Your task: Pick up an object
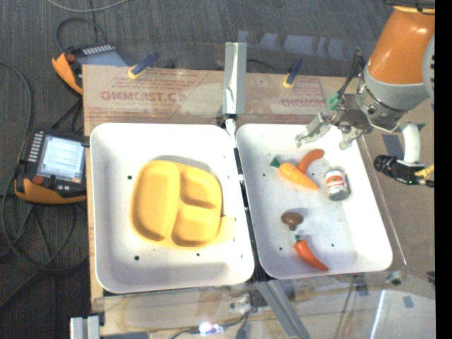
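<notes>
Broadly, two shallow white plastic bins sit side by side on the bench, the left bin (106,260) and the right bin (367,253) meeting along a central seam. Behind them lies a flat sheet of brown cardboard (155,94) with faded red lettering. The grey arm with its orange band (402,44) reaches in from the right and stands above the right bin's far edge.

A yellow plastic tray with three compartments (180,203) lies in the middle of the left bin. Off to the left of the bench, on the dark carpet, rests a handheld control pendant with a lit screen (53,164).

The two-finger gripper (326,134) hangs over the far part of the right bin, its pale fingers spread apart with nothing between them. Just below it lies a small red sausage-shaped toy (311,159), touching or nearly touching an orange toy carrot with a green top (295,175) that lies at a slant. Just right of the carrot is a small tin can with a red and white label (337,183), tipped on its side. Nearer the front, a small brown mushroom-shaped toy (292,219) sits apart from the rest, and just beyond it toward the front lies a red-orange toy pepper with a green stem (309,253).
</notes>
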Controlling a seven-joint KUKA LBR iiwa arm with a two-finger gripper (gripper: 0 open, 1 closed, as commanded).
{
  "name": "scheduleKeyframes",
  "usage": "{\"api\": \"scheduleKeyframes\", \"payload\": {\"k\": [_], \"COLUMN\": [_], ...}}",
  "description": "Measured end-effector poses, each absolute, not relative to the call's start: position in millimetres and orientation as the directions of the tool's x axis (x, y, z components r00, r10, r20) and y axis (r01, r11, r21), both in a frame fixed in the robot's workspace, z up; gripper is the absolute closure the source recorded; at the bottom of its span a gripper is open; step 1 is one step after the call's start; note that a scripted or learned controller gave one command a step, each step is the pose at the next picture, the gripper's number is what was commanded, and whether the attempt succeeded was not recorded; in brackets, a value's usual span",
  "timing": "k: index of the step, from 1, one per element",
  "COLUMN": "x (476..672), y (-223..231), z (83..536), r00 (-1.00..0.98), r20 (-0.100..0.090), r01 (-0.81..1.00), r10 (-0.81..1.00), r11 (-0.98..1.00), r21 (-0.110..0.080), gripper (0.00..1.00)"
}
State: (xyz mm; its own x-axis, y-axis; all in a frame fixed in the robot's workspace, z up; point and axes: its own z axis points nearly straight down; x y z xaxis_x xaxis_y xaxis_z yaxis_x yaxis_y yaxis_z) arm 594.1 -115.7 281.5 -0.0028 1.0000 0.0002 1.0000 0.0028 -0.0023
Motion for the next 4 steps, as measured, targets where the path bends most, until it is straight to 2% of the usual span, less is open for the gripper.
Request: {"api": "scheduleKeyframes", "payload": {"k": [1,2,3,4], "x": [582.8,613.4,613.6,649.7], "y": [-149.7,-152.6,-154.3,-115.5], "z": [139.1,89.7,99.0,200.8], "r00": [0.236,0.062,0.063,0.041], "r20": [-0.002,-0.003,-0.006,-0.002], "r01": [0.972,0.998,0.998,0.999], "r10": [0.972,0.998,0.998,0.999], "r11": [-0.236,-0.062,-0.063,-0.041], "r21": [-0.004,0.007,0.009,-0.002], "gripper": [0.00,0.00,1.00,1.00]}}
